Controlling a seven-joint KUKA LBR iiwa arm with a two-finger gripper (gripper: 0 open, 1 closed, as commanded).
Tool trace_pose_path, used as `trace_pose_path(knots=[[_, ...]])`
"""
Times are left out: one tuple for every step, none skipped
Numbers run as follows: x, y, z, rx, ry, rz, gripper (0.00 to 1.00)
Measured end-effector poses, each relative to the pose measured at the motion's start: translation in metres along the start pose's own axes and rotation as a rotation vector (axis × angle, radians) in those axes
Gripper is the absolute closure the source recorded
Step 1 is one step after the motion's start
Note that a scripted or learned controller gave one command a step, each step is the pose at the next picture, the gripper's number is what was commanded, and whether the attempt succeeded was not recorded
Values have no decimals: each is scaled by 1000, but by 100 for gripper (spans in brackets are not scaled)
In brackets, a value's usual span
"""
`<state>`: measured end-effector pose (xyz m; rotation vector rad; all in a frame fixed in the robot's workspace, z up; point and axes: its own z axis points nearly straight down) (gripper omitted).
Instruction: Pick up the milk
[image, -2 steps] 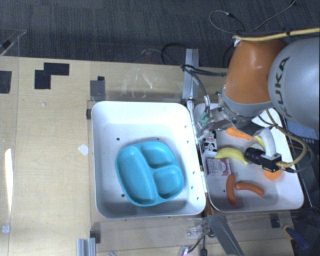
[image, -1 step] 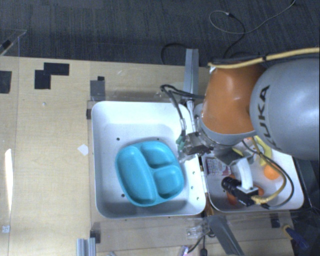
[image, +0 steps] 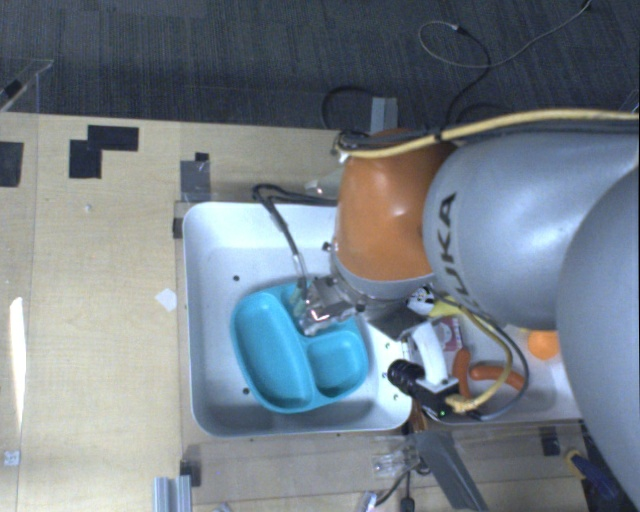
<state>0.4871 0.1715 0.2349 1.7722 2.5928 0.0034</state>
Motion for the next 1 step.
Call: trace_pose_path(knots=[[-39,-15,8,-2,-1,-203,100]])
